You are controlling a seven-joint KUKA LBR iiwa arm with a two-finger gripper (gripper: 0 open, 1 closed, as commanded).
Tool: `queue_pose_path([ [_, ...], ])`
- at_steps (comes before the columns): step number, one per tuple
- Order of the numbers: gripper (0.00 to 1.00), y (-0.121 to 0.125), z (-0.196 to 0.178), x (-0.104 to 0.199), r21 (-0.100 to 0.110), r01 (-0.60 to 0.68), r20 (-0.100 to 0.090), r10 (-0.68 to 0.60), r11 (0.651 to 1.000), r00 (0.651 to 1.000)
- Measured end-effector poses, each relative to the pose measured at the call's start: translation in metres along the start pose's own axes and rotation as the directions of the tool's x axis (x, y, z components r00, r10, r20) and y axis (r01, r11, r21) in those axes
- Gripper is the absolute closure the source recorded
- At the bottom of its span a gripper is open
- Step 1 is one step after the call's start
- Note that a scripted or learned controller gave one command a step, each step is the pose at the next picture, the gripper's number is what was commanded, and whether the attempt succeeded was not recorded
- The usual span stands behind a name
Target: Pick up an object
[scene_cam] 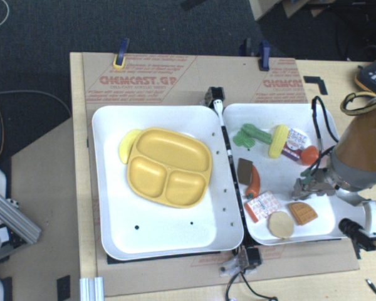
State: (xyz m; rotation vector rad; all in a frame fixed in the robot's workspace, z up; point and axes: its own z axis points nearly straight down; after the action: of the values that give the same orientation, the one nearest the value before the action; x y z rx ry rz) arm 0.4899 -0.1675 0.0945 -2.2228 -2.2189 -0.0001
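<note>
My gripper hangs low over the right part of the right bin, just above a tan cracker-like piece. Nothing shows between its fingers. The bin holds a green toy, a yellow corn cob, a small purple-and-white packet, an orange-red ball, a brown block, an orange carrot-like piece, a red-and-white packet and a round beige disc.
The left bin holds a yellow divided tray lying over a yellow lid-like piece. A black cable loops over the right bin's far corner. Clamps grip the bench's back edge.
</note>
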Motion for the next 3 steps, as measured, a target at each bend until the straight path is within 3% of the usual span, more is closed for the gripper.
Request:
queue_pose_path([
  [3, 1.0, -0.007, -0.131, 0.009, -0.004, 0.003, 0.003, -0.003, 1.0, 1.0],
])
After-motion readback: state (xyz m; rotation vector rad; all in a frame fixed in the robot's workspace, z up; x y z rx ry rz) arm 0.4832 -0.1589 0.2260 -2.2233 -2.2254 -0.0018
